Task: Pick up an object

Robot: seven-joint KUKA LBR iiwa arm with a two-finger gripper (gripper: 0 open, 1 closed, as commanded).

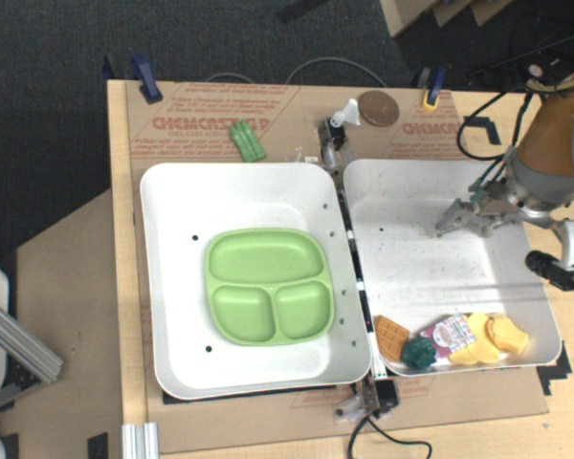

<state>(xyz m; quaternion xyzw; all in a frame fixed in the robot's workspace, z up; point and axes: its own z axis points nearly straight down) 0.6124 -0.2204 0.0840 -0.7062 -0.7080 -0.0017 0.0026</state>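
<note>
Cardboard-topped bench on dark carpet, two white bins; end effector spread, unladen, over right bin.

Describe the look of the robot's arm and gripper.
The arm is grey with an orange band above the wrist, and black cables loop beside it. Its gripper is grey metal with two thin, pointed fingers.

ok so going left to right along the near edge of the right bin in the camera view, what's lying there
waffle-patterned orange piece → dark green toy → pink-and-white packet → yellow toy → orange-tan toy, all clustered against the right bin's near wall.
</note>
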